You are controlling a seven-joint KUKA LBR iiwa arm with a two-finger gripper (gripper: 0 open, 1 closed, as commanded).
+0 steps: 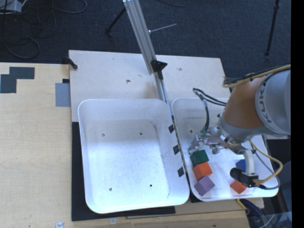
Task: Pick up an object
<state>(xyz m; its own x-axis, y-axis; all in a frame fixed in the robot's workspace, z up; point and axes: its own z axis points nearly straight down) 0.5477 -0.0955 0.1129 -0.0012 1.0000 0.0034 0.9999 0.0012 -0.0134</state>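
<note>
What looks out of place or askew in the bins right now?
Nothing stands out. The green block, orange block and purple block lie inside the right bin, clustered against its left wall; the pincer hangs just above them.

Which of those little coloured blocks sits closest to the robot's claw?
The dark green block, right below the gripper in the right bin. The orange block and purple block lie farther down the same row.

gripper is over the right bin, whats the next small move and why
Probably a short descent onto the green block. The gripper sits just above that block's upper edge in the right bin, with the orange block and purple block packed close below it, so a straight drop looks safest.
</note>
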